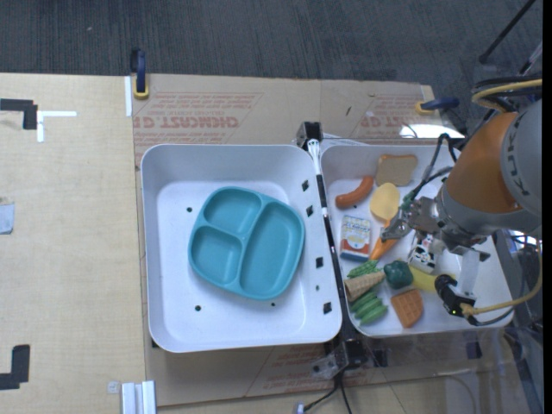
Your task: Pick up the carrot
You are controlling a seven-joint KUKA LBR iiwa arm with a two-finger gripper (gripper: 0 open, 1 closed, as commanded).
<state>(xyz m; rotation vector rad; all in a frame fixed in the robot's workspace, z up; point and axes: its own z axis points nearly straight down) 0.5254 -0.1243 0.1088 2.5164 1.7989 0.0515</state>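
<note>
Firstly, tabletop [69, 257]: pale wood surface, covering the left and middle of the frame, with a sheet of printed cardboard [224, 115] under the bins.

Left bin [164, 231]: shallow, white, middle of frame. Holds one teal divided plate [247, 242], three compartments, lying flat and slightly turned.

Right bin [492, 304]: shallow, white, just beside the left bin, at the right of the frame. Holds a cluster of toy foods.

Arm [487, 175]: grey with an orange band, entering from the right edge, reaching down over the right bin.

Pincer [404, 225]: low over the middle of the right bin, its tip at the upper end of the carrot; whether it is wide, narrow or gripping anything cannot be told.

Bread slice [395, 166]: tan, upper part of the right bin.

Sausage [354, 191]: red-orange, slanted, upper left of the right bin.

Yellow piece [385, 203]: rounded, between the sausage and the pincer.

Small box [355, 235]: white, blue and orange, by the bin's left wall.

Carrot [383, 247]: orange, slim, tilted, just right of the box, lying in the right bin's middle.

Orange wedge [408, 307]: lower part of the right bin.

Green vegetables [369, 307]: lower left of the right bin, near a dark green round piece [398, 273].
</note>
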